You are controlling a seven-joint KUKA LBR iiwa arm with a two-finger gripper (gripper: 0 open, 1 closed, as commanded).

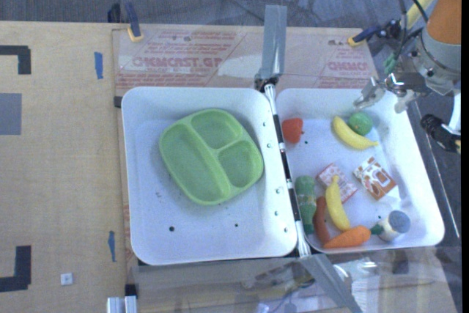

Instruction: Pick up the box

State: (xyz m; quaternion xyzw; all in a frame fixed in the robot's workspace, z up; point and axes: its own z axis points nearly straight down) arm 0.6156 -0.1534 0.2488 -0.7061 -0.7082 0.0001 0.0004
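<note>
A small orange-and-white box (pixel 374 178) lies flat in the right bin (pixel 429 179), right of its middle. A second, pinkish box (pixel 331 179) lies just left of it, partly under a yellow banana (pixel 336 205). My gripper (pixel 383 100) hangs over the bin's far right corner, well above and behind the boxes. It is open with nothing between its fingers. A green ball (pixel 360 122) sits just below the gripper.
The right bin also holds another banana (pixel 352 134), a red fruit (pixel 292 130), a carrot (pixel 346 237), a green vegetable (pixel 305 194), a brown sausage (pixel 320 216) and a small can (pixel 396 222). A green divided plate (pixel 211 155) lies in the left bin (pixel 146 223).
</note>
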